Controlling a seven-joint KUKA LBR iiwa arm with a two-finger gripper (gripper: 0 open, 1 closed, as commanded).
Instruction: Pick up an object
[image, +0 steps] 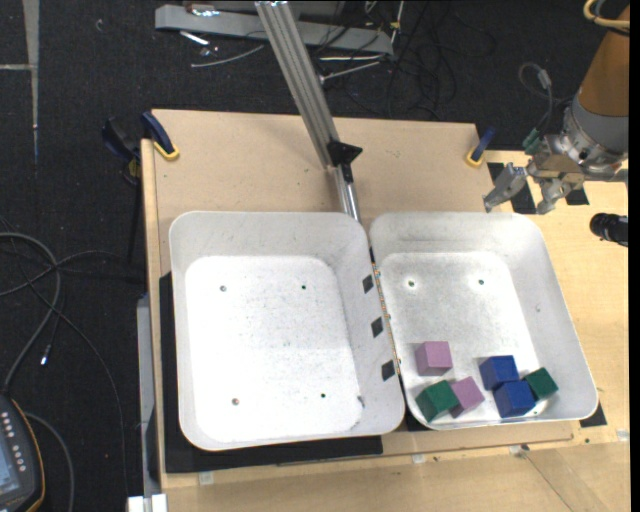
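Your right bin (470, 240) holds six blocks: two purple blocks (434, 357); two blue blocks (498, 371); two green blocks (436, 400); end effector (530, 192) fingers apart, holding nothing, beyond its far rim.

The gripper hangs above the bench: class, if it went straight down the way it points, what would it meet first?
Probably the far right rim of the right bin, or the bare bench beside it; the gripper hangs far from the blocks. Depth is unclear from this slant.

You've got a tan wooden bench (260, 160) with two shallow white bins touching side by side: left bin (190, 300), right bin (560, 310). Yellow-blue clamps grip its far corners (160, 140) (478, 150).
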